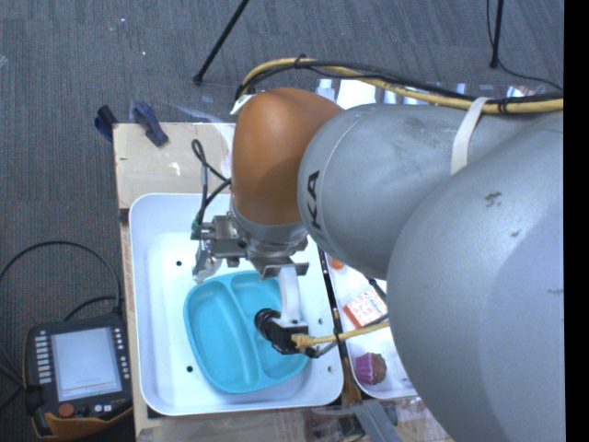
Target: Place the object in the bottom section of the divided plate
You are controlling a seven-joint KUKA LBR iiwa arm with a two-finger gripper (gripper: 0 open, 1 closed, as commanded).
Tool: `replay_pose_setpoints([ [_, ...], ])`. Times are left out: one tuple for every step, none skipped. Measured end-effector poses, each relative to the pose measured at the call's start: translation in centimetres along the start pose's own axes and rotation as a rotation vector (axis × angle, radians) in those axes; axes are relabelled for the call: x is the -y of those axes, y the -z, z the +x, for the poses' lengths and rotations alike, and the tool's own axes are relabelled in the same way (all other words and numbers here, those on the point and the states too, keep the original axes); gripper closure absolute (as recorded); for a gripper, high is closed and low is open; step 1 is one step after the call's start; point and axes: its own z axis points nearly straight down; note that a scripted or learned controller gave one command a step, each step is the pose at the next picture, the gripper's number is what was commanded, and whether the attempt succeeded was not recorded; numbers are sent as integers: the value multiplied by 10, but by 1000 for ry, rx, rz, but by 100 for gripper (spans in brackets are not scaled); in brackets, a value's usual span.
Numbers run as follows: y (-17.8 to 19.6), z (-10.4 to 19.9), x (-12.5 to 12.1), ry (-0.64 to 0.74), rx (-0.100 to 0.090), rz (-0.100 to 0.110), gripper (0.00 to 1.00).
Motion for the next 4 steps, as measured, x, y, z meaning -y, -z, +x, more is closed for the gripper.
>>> replay_pose_setpoints([
  [7, -1, 0, 0, 2, 6, 100],
  [-33, 18, 20, 107, 0, 1, 100],
  [-47, 26, 52, 231, 0, 1, 100],
  [-3, 12, -19, 194, -1, -2, 100],
])
